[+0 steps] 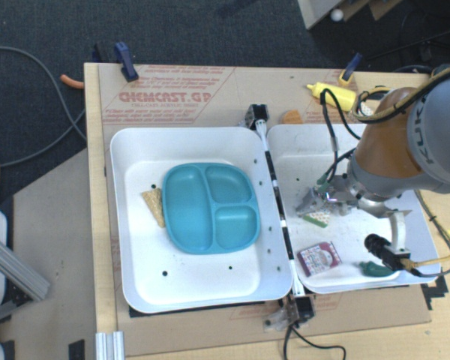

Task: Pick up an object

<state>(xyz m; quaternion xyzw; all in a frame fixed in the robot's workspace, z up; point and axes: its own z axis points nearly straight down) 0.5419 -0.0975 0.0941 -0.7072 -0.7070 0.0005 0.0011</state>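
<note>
Two bins share your table [172, 96]. Your tool [320, 199] is low in the right bin [300, 145], just far of a small green-and-white packet [315, 217]; you cannot tell whether it is wide or narrow. A maroon packet [319, 257] lies nearer, and a blue plate [210, 207] sits in the left bin [131, 201]. Nothing looks lifted, so the grasp and the raise are likely left.

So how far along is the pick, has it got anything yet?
Done: nothing that I can see lifted. In hand: the end effector is low in the right bin, right by a small pale green item; contact is unclear. Left: grasp and lift. The maroon packet lies flat nearby, and the teal plate sits in the left bin.
</note>
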